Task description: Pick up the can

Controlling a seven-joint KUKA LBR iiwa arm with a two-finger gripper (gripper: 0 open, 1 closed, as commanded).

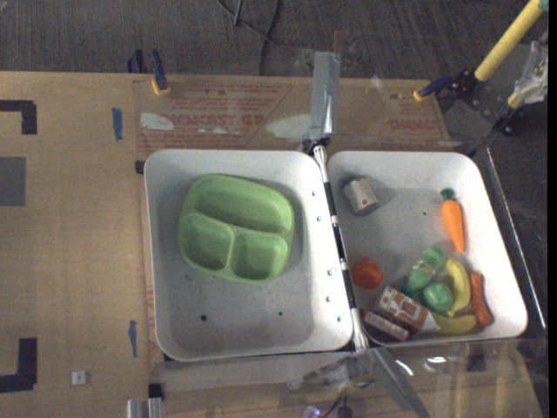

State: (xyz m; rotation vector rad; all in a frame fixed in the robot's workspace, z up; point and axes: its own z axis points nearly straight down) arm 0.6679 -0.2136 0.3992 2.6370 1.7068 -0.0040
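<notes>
The can (360,195) is a small grey-white cylinder with a dark rim. It lies tilted on the floor of the right bin (396,171), in the bin's far left corner and close to the divider between the two bins. Nothing touches it, and bare bin floor surrounds it on all sides.
The right bin's near half holds an orange carrot (452,223), a red tomato (367,273), green peppers (431,284), a banana (459,296) and a brown box (399,312). A green divided plate (237,228) lies in the left bin (165,259). A yellow pole (513,29) slants at the far right.
</notes>
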